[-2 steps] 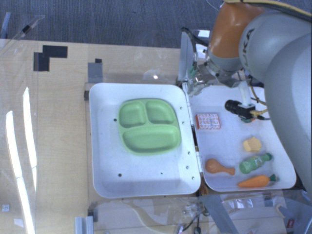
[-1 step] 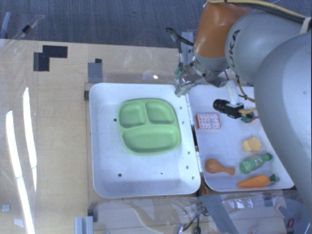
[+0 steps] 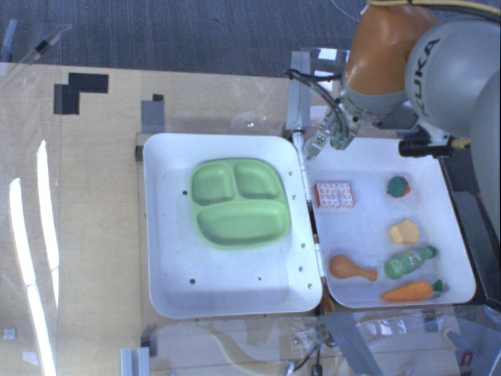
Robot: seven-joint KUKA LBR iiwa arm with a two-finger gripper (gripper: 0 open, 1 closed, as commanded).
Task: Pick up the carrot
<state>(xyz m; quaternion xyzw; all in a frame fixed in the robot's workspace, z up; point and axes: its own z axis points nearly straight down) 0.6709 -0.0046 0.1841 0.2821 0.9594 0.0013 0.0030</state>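
The carrot (image 3: 409, 291) lies at the right bin's (image 3: 368, 172) near edge, well apart from the fingers (image 3: 329, 141), whose opening I cannot tell.

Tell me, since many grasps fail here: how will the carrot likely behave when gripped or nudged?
The carrot looks like a smooth, rigid toy, so it probably keeps its shape but may slip. Its rounded, tapered body suggests it could roll or pivot if nudged. It lies close to the right bin's near wall, beside the green bottle, leaving little finger room.
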